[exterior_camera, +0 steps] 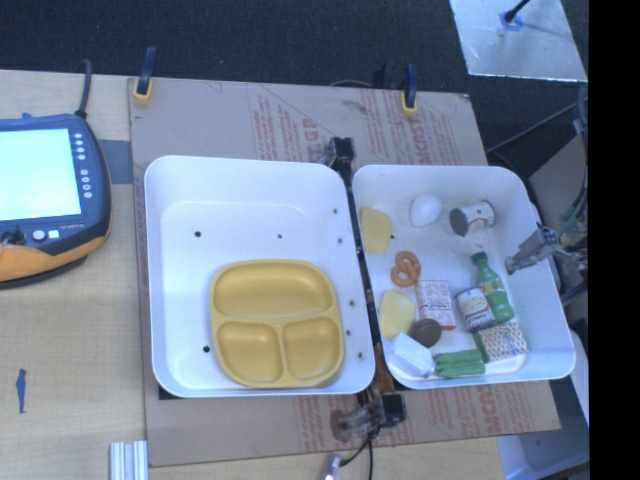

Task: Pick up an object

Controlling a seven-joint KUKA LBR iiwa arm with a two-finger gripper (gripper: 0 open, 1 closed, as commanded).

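A: Hovering at the right bin's right edge, the gripper looks slightly parted, holding nothing.

B: Green bottle stands nearest, crowded by the can. Descend centred, avoiding neighbours.

One fixed camera looked down at a slant from above the desk, framing both white bins fully.

a teach pendant lies left of the cardboard sheet, held by two blue clamps.
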